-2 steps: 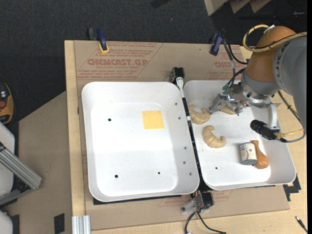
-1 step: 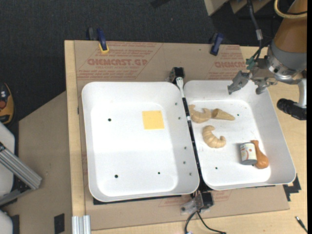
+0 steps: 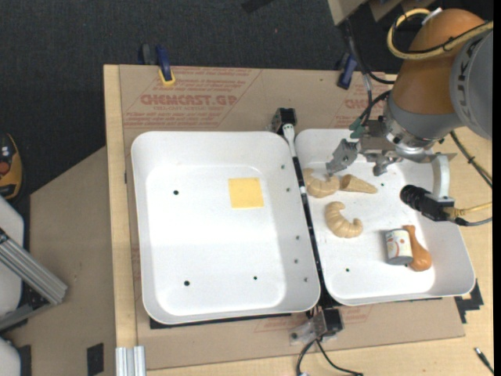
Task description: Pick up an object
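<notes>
One fixed camera above the bench, looking down at a slant.

It stands far enough off to take in both white bins whole, the left bin [image 3: 211,225] and the right bin [image 3: 438,276], along with the brown board [image 3: 117,210] beneath them and the dark floor [image 3: 55,53] past the bench's far and left edges. The far side of the bench lies toward the top of the picture, the near side toward the bottom. The arm [image 3: 438,61] enters at upper right.
</notes>
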Available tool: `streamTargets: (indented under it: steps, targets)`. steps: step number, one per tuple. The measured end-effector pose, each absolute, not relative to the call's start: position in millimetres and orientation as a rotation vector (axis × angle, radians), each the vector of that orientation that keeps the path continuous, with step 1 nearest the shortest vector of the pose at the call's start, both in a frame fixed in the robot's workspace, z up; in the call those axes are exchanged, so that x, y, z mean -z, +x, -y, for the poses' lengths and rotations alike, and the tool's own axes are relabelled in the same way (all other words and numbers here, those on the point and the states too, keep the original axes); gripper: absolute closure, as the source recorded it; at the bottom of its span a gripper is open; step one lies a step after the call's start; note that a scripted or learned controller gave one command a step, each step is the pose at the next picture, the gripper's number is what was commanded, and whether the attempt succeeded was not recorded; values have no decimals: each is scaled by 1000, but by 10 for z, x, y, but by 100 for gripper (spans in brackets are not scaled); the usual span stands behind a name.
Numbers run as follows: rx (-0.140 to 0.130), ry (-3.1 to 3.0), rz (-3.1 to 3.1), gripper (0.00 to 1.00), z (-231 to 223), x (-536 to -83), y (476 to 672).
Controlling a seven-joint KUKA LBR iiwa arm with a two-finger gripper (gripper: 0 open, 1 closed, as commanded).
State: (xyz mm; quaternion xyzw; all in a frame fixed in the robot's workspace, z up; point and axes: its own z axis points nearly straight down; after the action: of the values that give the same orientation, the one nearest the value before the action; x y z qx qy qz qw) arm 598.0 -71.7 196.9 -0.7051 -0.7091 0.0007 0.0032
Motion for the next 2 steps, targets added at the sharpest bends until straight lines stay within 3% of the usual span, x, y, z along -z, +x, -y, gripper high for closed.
streamTargets:
  steps: [1, 2]
  targets:
    - [-8, -2223, 2209, 0, 1100, -788, 5527]
    - [2, -2225, 2221, 100, 1080, -953, 5568]
